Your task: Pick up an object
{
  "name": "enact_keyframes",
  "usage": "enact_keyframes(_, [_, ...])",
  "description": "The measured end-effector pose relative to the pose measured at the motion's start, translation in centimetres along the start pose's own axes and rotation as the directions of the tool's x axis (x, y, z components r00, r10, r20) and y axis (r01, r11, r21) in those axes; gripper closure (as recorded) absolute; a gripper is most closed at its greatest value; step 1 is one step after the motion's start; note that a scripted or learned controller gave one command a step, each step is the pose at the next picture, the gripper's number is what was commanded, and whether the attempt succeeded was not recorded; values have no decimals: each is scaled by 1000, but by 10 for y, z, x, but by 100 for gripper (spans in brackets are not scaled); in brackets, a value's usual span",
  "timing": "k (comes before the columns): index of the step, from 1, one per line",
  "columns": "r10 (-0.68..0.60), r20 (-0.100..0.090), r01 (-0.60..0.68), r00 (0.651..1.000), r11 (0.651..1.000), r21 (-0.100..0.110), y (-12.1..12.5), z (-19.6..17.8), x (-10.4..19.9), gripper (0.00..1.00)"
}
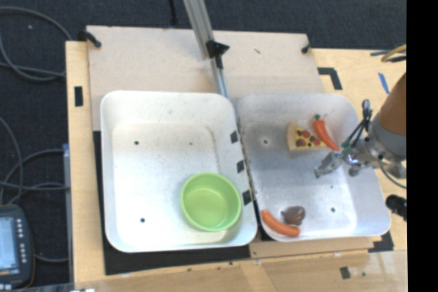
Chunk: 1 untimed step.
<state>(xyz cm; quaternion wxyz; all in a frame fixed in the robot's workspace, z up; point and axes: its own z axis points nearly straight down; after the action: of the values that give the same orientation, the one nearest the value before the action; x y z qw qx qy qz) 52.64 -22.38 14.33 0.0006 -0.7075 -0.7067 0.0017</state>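
**Gripper low over right bin, nothing held**

Gripper (337, 166) at right of frame, over right bin (274, 113), fingers apart with nothing between. Arm (391, 121) entering from right edge, orange band showing. Pizza slice (302, 137) up and left of gripper, near but apart. Carrot (324, 133) touching slice's right edge, tilted. Sausage (280, 223) at bin's lower left corner, brown lump (293, 215) just beside. Green bowl (211, 201) upright in lower right of left bin (137, 120). Metal rail (195, 3) slanting from top of frame toward bins.
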Motion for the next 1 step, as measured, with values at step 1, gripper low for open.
enact_keyframes(1, [2, 0, -2, 1000, 1000, -8, 2, -14, 0, 100])
